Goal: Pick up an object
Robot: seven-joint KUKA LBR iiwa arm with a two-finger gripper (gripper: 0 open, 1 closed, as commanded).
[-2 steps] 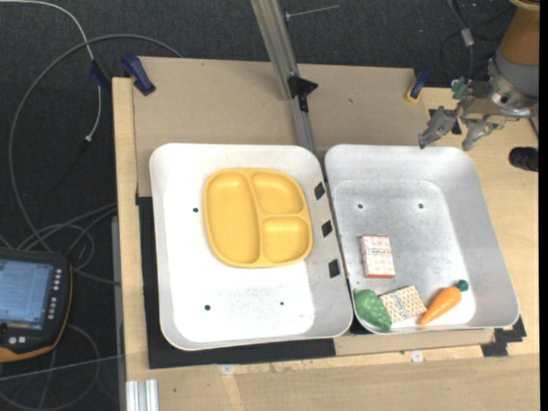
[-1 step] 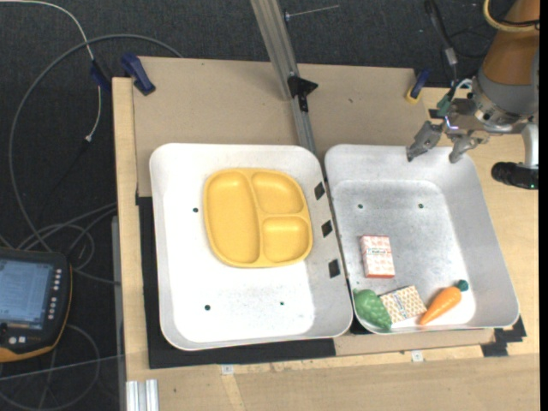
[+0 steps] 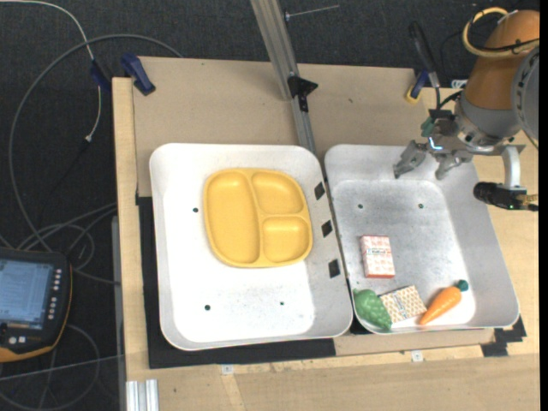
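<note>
Two shallow white plastic bins sit side by side on the wooden bench, the left bin (image 3: 175,315) and the right bin (image 3: 402,208), with a slanted metal rail (image 3: 276,37) running down to the gap between them. Next in size is the grey arm with its orange band (image 3: 501,54), reaching in from the right. A yellow three-compartment plastic tray (image 3: 257,217) lies in the upper middle of the left bin and is the only thing in it.

The two-finger gripper (image 3: 421,163) hangs over the far right corner of the right bin, its fingers splayed apart and nothing between them. The candidate objects are well apart from it, gathered toward the near edge of that same bin: a small red-and-white card box (image 3: 378,256) lying flat near the middle, a patterned tan packet (image 3: 402,302) below it, an orange toy carrot with a green tip (image 3: 443,304) just right of the packet, and a green leafy toy vegetable (image 3: 372,308) touching the packet's left end at the bin's near corner.

Assessment of the step in hand: the approach has not begun in earnest. The card box looks the soundest choice (it stands alone, with bare bin floor on all sides). The three near-edge items crowd one another and the rim, so a descent there risks fouling a neighbour. Recommended: centre over the box, align the fingers across its narrow side, descend straight, then close.
</note>
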